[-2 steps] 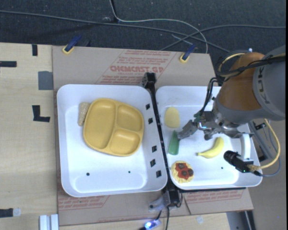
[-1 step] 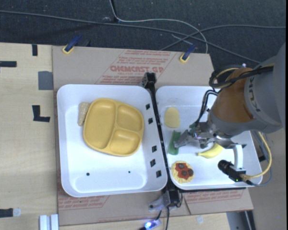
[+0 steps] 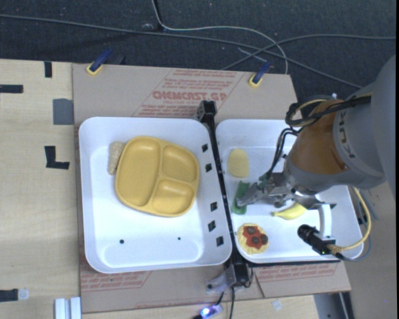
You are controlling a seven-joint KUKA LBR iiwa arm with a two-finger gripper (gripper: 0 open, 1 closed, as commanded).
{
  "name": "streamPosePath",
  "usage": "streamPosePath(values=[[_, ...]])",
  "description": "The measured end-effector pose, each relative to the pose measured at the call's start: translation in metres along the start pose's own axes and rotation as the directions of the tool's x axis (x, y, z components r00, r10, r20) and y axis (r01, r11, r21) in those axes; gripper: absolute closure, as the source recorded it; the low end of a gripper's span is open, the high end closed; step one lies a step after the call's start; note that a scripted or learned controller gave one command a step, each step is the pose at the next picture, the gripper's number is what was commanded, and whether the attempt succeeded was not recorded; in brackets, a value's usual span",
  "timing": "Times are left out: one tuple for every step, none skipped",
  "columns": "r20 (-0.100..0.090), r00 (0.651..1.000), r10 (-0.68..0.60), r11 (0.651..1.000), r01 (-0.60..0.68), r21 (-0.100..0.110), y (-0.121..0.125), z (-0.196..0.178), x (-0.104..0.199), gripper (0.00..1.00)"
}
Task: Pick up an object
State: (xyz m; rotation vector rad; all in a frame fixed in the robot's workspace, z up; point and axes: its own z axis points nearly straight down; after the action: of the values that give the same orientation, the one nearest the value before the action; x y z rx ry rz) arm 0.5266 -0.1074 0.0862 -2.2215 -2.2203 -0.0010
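My gripper (image 3: pixel 251 195) reaches into the right bin (image 3: pixel 272 130) from the right, low over a green object (image 3: pixel 240 203) near the bin's left wall. A pale yellow round piece (image 3: pixel 238 163) lies just above the gripper. A yellow banana-shaped piece (image 3: pixel 291 212) lies under the wrist. A small round pizza toy (image 3: pixel 253 238) with red dots sits at the bin's front. The grey arm with its orange band (image 3: pixel 319 148) covers the bin's right part.
The left bin (image 3: pixel 93 178) holds a yellow divided plate (image 3: pixel 156 176) with a tan sponge-like piece (image 3: pixel 114 157) tucked under its left edge. A black divider (image 3: pixel 215 178) separates the bins. Cables run over the dark floor behind.
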Motion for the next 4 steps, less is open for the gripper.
streamPosePath(values=[[-0.001, 1.0, -0.003, 1.0, 0.003, -0.004, 0.002, -0.012, 0.001, 1.0], [0.001, 1.0, -0.002, 1.0, 0.002, -0.003, -0.005, -0.071, -0.001, 1.0], [0.001, 1.0, -0.002, 1.0, 0.002, -0.004, 0.0, -0.114, 0.001, 1.0], [0.002, 1.0, -0.003, 1.0, 0.003, -0.004, 0.002, -0.157, 0.006, 1.0]])
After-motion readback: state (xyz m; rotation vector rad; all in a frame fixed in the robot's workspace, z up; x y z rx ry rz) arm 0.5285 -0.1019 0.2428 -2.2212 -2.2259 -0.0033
